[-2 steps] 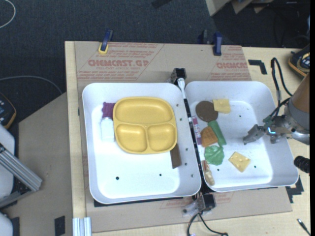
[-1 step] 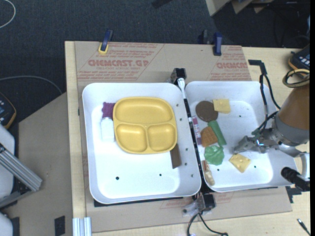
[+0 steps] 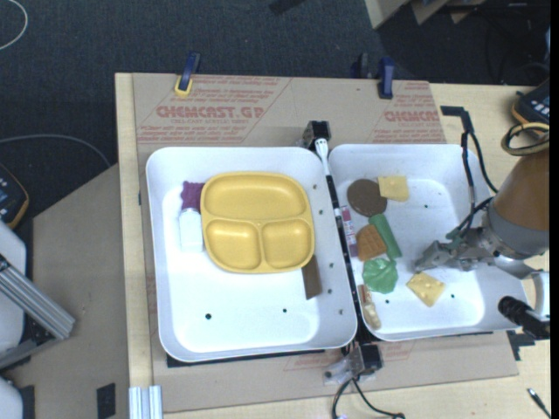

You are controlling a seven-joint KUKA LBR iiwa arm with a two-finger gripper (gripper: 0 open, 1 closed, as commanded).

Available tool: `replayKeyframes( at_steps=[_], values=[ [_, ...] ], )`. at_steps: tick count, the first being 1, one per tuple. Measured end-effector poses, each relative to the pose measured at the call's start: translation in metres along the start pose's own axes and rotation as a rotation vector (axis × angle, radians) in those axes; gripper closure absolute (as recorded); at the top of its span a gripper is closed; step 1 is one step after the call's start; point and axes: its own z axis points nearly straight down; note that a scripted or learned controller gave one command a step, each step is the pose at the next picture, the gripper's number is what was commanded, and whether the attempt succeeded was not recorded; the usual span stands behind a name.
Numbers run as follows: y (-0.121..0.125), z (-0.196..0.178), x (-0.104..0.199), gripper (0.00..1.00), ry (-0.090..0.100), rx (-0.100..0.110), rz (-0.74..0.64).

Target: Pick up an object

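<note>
I can't tell how my gripper (image 3: 441, 256) is set as it hovers low in the right bin (image 3: 454, 168), just above the yellow wedge (image 3: 425, 288) — a slight misaim, I reckon, would nudge it away.

Bench (image 3: 262, 103): two white bins (image 3: 175, 260) side by side.

Bright, even overhead light, slightly soft focus

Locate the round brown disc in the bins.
The round brown disc lies in the right white bin, near its upper left corner, beside the pale yellow block and above the green stick.
</note>
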Motion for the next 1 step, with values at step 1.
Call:
replayKeyframes(
  at_steps=[1],
  values=[
    [0.0004,-0.0105,-0.0002,1.0,-0.002,-0.002,0.0]
  ],
)
